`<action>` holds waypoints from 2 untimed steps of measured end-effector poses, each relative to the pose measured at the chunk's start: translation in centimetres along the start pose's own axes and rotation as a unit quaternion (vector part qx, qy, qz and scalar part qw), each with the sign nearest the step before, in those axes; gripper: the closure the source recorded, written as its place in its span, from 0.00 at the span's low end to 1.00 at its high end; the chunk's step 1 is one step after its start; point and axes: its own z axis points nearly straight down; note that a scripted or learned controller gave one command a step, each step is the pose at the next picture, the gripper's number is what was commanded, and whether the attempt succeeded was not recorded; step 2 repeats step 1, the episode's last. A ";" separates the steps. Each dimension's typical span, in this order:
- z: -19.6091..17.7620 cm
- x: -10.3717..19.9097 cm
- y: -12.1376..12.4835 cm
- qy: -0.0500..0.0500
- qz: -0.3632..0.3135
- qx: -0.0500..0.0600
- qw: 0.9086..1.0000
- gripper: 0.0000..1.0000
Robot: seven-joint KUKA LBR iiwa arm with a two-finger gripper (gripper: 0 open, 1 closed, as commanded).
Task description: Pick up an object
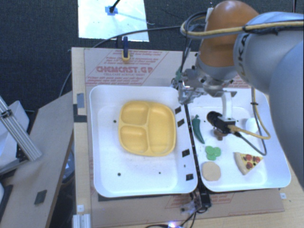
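My gripper (186, 98), open or closed I cannot tell, hangs by the upper right corner of the yellow divided plastic plate (147, 128), with the slim green toy pepper (197, 129) lying right of that plate in the neighbouring white bin (230, 183).

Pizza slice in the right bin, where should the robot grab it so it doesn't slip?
Probably from straight above, with the gripper closing across the two slanted sides of the pizza slice, near its wider end. It lies flat on the floor of the right bin, so there is no edge to get under, and the bare space around it leaves the gripper room.
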 end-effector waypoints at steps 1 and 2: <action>1.5 5.0 1.1 0.000 0.000 0.000 1.000 1.00; 1.5 5.0 1.1 0.000 0.000 0.000 1.000 1.00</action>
